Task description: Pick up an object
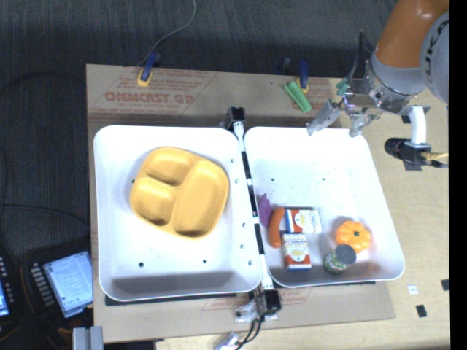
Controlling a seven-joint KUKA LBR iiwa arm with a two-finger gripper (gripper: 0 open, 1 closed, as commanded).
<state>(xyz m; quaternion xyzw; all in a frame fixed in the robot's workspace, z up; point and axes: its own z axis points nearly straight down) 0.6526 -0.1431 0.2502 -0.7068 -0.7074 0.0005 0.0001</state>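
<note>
Yellow tray [179, 192], orange pumpkin [353, 235], white bins [117, 268]

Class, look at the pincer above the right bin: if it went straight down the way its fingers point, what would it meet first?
Probably the right bin itself: the pincer, fingers spread, hangs over its far rim, so it would meet the rim or the bare floor just inside. Depth is hard to judge. The small pumpkin and cartons lie well nearer the camera.

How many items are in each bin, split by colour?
Left bin:
Yellow divided tray: 1

Right bin:
Orange, toy pumpkin and sausage-shaped piece: 2
White-and-orange small cartons: 2
Purple item by the left wall, mostly hidden: 1
Dark green round item: 1

Total: 7
</note>
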